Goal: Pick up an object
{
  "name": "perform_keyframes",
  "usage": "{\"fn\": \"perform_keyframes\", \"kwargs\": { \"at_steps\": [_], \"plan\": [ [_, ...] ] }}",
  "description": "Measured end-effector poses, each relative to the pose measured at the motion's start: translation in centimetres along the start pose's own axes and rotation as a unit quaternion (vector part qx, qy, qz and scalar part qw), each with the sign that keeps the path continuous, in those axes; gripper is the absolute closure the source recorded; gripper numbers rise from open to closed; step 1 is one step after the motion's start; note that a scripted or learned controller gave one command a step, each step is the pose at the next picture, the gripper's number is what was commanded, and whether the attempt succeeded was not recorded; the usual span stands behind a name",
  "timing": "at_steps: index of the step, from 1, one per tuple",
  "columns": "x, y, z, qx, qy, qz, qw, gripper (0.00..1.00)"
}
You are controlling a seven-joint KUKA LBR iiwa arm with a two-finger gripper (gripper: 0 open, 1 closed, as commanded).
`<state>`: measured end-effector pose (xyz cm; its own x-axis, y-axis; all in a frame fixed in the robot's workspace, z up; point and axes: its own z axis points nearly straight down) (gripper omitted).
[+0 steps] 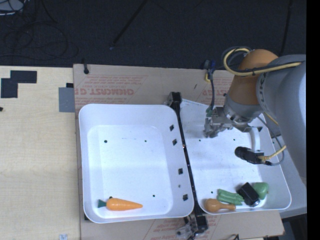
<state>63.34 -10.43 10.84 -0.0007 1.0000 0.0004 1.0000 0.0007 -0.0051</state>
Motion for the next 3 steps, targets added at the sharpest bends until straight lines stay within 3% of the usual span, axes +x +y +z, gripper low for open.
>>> {"fn": "perform_keyframes", "kwargs": {
  "at_steps": [1, 2, 3],
  "plan": [
    [-10.1, 1.0, -23.8, -0.010, -0.004, 0.002, 0.9999, 1.00],
    [-10.9, -0.9, -18.5, 0.000, 0.000, 0.001, 1.0000, 1.00],
    [-10.7, -1.1, -16.1, -0.001, 0.000, 0.000, 1.0000, 1.00]
  ]
}}
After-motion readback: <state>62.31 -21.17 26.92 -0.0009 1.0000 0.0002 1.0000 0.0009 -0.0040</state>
